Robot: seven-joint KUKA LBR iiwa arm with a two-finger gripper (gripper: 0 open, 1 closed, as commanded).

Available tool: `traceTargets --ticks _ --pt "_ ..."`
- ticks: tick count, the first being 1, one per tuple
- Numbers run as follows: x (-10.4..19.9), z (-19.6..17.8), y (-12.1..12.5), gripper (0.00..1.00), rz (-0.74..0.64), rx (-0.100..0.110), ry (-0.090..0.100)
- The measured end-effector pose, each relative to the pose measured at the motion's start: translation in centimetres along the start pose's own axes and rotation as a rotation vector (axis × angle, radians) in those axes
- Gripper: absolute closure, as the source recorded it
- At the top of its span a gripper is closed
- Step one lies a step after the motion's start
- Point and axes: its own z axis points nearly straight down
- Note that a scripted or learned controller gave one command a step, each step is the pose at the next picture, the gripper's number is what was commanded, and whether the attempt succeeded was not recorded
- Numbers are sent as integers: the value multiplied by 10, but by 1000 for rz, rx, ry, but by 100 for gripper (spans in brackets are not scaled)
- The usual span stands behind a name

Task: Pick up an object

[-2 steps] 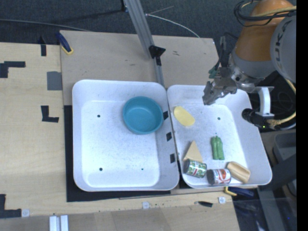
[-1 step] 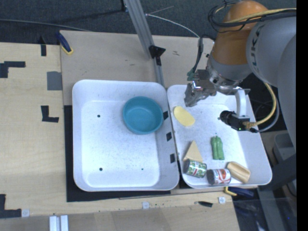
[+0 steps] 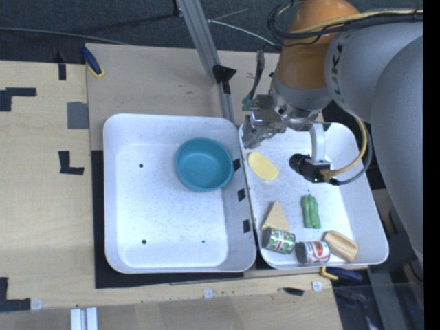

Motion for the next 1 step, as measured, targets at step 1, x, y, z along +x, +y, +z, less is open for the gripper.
traceTargets --ticks 1 --pt "51 18 6 100 0 2 0"
